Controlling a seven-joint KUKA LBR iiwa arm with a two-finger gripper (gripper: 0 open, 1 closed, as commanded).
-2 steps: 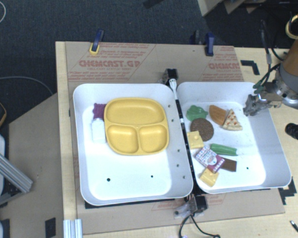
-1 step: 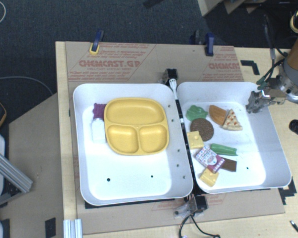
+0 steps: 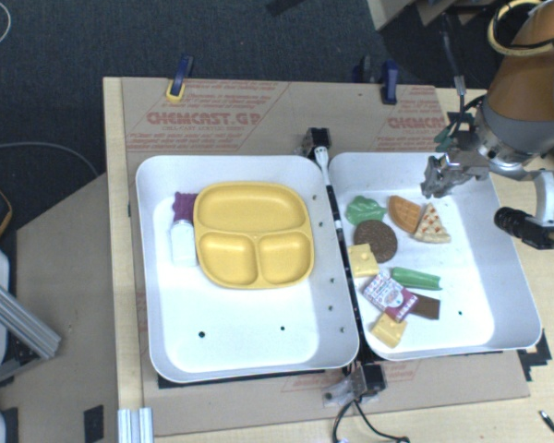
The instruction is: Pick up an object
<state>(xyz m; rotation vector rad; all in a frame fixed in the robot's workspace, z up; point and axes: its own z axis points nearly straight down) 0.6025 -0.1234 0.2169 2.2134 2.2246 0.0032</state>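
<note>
One tool [image 3: 436,185] above the pizza slice [image 3: 433,224], its grip state impossible to tell.

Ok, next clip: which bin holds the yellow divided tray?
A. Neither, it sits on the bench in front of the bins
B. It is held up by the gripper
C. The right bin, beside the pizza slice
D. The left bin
D: the yellow divided tray lies flat in the left bin, with a white bottle along its left side, while the gripper hangs over the right bin.
</note>
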